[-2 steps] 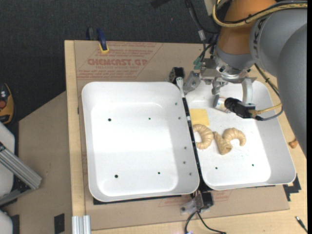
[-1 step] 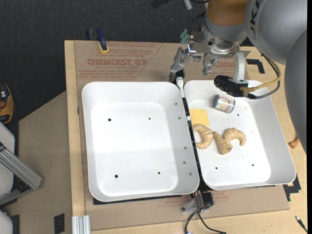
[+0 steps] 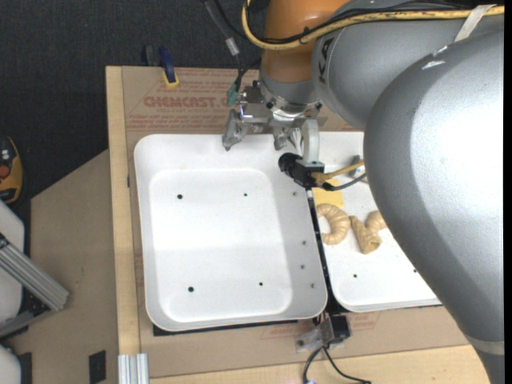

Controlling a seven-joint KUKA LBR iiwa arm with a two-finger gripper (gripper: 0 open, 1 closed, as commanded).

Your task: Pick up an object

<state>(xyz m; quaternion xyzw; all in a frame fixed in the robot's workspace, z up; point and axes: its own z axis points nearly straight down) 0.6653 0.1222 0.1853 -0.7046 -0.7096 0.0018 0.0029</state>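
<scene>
Cables and a small black connector lie at the near edge of the worktop, a flat brown board with red lettering printed along its far strip. On it sit two shallow white bins side by side, smooth and glossy with rounded corners. The left bin shows a few small dark holes in its floor. The right bin, partly hidden under the big grey arm, holds two tan, ridged, curled objects: one curled object close to the dividing rims and a second curled object just beside it, with a flat yellow piece a little farther back. Beyond them the claw hangs over the far rims where the two bins meet, its metal fingers standing apart with nothing between them. Above it rises the rounded orange band of the arm, looped by a yellow-and-black cable. At the far edge a blue and yellow clamp grips the board; dark speckled floor surrounds everything.
</scene>
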